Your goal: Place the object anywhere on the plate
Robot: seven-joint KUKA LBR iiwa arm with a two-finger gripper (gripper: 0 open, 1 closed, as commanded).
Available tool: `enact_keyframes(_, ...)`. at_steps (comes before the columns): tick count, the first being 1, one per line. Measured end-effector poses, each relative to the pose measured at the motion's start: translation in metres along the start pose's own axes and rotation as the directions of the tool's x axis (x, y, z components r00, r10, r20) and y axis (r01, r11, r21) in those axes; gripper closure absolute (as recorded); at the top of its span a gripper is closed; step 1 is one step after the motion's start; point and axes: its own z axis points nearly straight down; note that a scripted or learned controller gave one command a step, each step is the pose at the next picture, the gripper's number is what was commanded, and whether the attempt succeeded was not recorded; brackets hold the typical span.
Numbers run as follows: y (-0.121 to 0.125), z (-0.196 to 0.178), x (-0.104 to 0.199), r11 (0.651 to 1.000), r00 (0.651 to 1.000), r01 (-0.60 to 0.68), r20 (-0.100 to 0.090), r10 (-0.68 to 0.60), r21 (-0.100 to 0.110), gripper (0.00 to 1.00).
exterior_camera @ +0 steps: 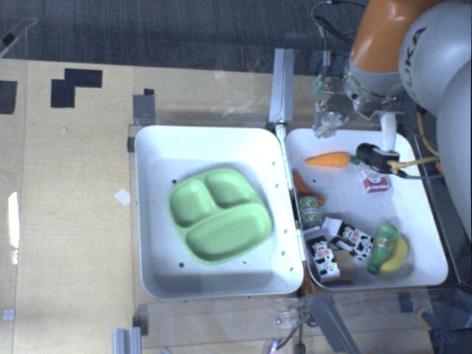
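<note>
Green three-section plate (220, 214) sits in the left bin (147, 271), tilted, white floor showing all round it. In the right bin (435, 268) a carrot (327, 161) lies near the back wall, long axis roughly left-right, tip pointing left, just below and slightly right of the gripper (328, 120). Gripper hangs over the bin's back-left rim, not touching the carrot; can't tell how its jaws stand. Bare floor around the carrot; clutter sits toward the front: can (310, 212), cow-print boxes (335, 245), green bottle (382, 245), banana (398, 255).
</note>
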Motion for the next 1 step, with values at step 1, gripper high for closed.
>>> enact_keyframes(1,-0.0597,0.0518,0.0805,0.999,0.999,0.033,-0.002,-0.033,0.003,1.00)
